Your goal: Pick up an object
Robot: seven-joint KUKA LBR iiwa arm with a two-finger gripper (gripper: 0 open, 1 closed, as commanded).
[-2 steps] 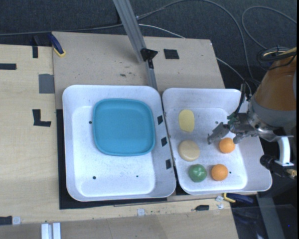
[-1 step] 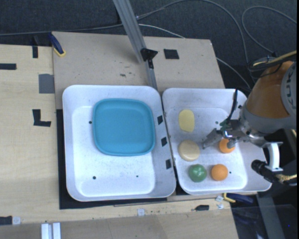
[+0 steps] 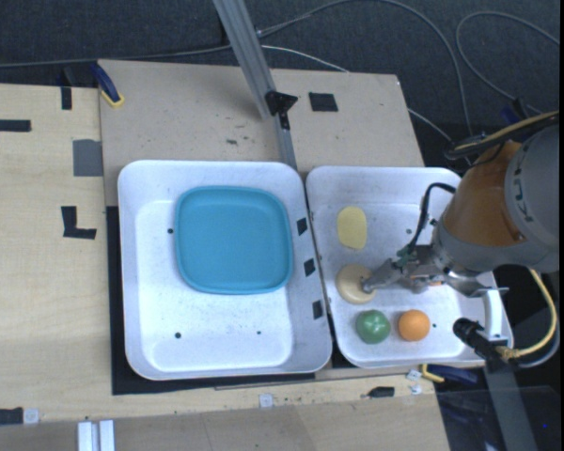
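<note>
Seen from above, two shallow white bins sit side by side on a pale wooden surface point(image 3: 38, 252). The left bin point(image 3: 141, 280) holds a square blue plate point(image 3: 233, 240). The right bin point(image 3: 385, 186) holds four small things: a pale yellow oval piece point(image 3: 352, 226) near the top, a cream-coloured round piece point(image 3: 353, 285) in the middle, and a green ball point(image 3: 372, 326) and an orange ball point(image 3: 414, 326) close together near the front edge. The grey arm with its orange band point(image 3: 479, 205) reaches in from the right, and the gripper point(image 3: 378, 278) is low in the right bin, its tip at the cream-coloured round piece. Whether the fingers are wide, narrow or closed around it cannot be made out. By appearance, nothing is lifted yet; the grasp and lift remain to be done. No brand, label or readable writing shows anywhere.
</note>
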